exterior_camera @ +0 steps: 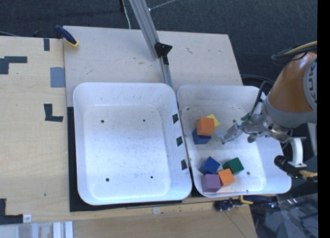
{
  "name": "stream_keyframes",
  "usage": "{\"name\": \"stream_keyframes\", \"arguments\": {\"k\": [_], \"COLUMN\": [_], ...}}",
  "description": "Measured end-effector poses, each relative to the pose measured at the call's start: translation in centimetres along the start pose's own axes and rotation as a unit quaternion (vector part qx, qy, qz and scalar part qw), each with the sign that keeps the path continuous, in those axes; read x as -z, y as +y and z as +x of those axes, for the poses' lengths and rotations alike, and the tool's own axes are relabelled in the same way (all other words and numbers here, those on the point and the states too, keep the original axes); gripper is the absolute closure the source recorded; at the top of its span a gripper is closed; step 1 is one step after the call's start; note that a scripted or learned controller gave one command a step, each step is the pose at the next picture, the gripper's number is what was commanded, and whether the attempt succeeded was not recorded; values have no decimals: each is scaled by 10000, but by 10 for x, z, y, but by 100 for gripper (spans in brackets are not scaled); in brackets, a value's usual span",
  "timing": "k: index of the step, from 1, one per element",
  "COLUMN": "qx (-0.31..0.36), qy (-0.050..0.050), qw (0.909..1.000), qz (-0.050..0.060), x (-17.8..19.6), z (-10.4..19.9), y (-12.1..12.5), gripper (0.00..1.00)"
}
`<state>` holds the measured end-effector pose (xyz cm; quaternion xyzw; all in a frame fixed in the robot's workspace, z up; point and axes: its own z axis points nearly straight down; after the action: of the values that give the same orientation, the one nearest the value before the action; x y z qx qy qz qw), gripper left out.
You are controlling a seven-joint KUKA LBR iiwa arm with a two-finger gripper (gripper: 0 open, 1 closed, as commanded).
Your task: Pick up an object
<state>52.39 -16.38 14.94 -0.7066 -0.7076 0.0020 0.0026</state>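
We judged the small blocks light, stiff and easy to pinch across flat faces — the orange block, atop a blue block at the right bin's centre, looked handiest. Four more sat clustered toward six o'clock. The arm came in from three o'clock, wrist bent low, its gripper beside the orange block at its three o'clock — nothing between the fingers, whose spread we couldn't tell.

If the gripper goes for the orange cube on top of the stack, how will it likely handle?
The orange cube looks rigid and flat-sided, so probably unlikely to roll. It sits atop a blue block beside a yellow one, so a nudge may topple it. It is small, so likely light.
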Motion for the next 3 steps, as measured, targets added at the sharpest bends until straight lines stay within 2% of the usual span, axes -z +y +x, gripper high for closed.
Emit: {"name": "stream_keyframes", "arguments": {"k": [1, 2, 3], "qx": [-3, 5, -4], "qy": [1, 2, -7], "qw": [10000, 10000, 10000], "qz": [6, -15, -45], "x": [-54, -41, 6], "z": [1, 1, 1], "y": [-2, 0, -9], "gripper": [0, 100, 100]}}
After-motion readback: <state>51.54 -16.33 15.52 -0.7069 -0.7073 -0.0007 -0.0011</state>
